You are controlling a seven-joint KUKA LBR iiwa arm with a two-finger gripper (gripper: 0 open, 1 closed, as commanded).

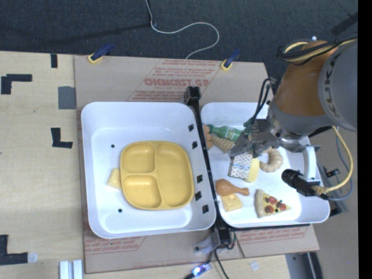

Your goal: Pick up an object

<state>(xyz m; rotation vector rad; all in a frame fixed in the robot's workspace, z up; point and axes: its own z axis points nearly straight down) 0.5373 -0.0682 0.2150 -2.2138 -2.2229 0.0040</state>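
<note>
My arm (pixel 317 89) reaches in from the right — grey, with its orange band above the wrist — bent downward, carrying my gripper (pixel 251 146) low, pointed down-left.

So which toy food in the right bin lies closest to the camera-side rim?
The pizza slice, a triangle with red toppings in the bin's near corner. The drumstick and yellow cheese piece lie further left.

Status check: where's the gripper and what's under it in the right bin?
Gripper low over right bin, fingers' state unclear. Blue-patterned packet directly below; grasp not confirmed. Crowded: green bottle, pretzel, drumstick, pizza slice close around.
</note>
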